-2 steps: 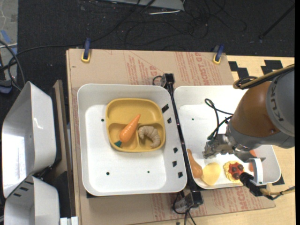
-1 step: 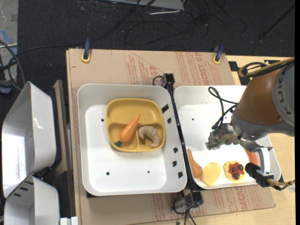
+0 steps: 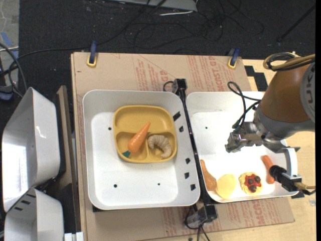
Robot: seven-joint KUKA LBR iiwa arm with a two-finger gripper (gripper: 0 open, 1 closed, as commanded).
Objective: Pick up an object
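The gripper (image 3: 235, 142) hangs over the right bin (image 3: 215, 109), near its middle, below the arm's orange band. Along that bin's front edge lie a tan spoon-shaped piece (image 3: 207, 174), a pale yellow round piece (image 3: 226, 185), a small pizza-like piece with red toppings (image 3: 250, 183) and an orange sausage-like piece (image 3: 268, 168). All of them rest in front of the gripper, apart from it. In the left bin (image 3: 100, 179) a yellow divided plate (image 3: 123, 117) carries a toy carrot (image 3: 139, 137) and a beige shrimp (image 3: 160, 144).
A black divider (image 3: 186, 134) runs between the two bins. The bins sit on a cardboard sheet (image 3: 150, 69) held by two yellow-blue clamps at the back. White containers (image 3: 27, 139) stand at the far left. Cables trail across the dark floor behind.
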